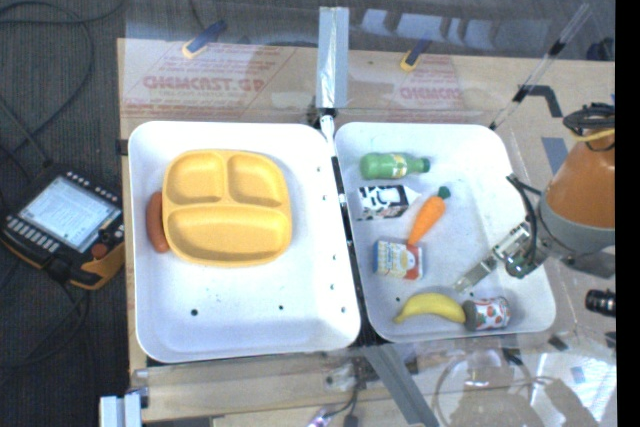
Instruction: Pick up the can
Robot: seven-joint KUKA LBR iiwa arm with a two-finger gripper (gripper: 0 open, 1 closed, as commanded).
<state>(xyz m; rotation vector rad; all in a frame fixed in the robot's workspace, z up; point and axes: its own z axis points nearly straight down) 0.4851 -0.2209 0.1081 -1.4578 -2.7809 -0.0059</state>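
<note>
Two white bins side by side on bench (140, 75): left bin (240, 315), right bin (520, 300). Faint reddish lettering on the bench behind the left bin, mirrored and not legible; similar faint print behind the right bin. Left bin: one yellow divided tray (228, 206), one reddish sausage-shaped item (155, 223) tucked against the tray's left edge. Right bin: one green bottle (392, 165) lying on its side, one black-and-white carton (383, 201), one carrot (427, 215), one small box (398, 259) with colourful print too small to read, one banana (432, 307), one can (487, 313) with red-and-white label, wording unreadable. Can lying on its side at near edge of right bin, touching the banana's right tip, just below and slightly left of the claw (495, 260). Claw opening impossible to tell. One handheld screen unit (65, 220) on the floor, left.
</note>
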